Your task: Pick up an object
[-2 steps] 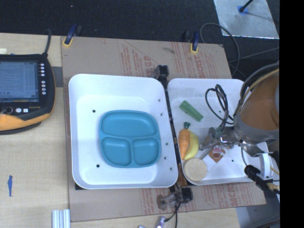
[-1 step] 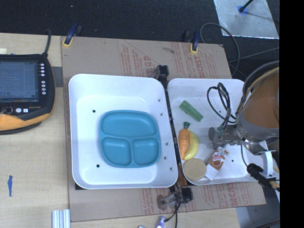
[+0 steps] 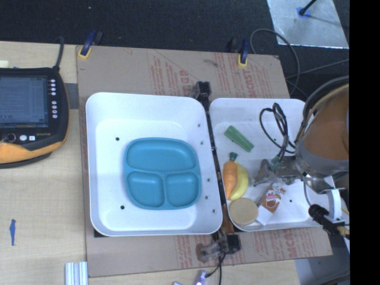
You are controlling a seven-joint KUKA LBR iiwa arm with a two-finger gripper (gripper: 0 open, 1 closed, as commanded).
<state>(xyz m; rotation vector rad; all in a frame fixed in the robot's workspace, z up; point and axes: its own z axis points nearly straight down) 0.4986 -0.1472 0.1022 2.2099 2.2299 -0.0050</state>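
The right bin (image 3: 249, 108) holds a green block (image 3: 238, 138), an orange carrot (image 3: 230, 180) lying against a yellow banana (image 3: 240, 183), a round tan disc (image 3: 243, 212) and a small red-and-white packet (image 3: 272, 199). My gripper (image 3: 265, 173) is low inside this bin. It sits just right of the banana and above the packet, and nothing is visibly held in it. The arm's grey and orange wrist (image 3: 326, 135) covers the bin's right side.
The left bin (image 3: 95, 159) bears a blue divided plate (image 3: 161, 172). A black cable (image 3: 274, 126) loops over the right bin near the wrist. A teach pendant (image 3: 27, 114) lies on the bench at far left.
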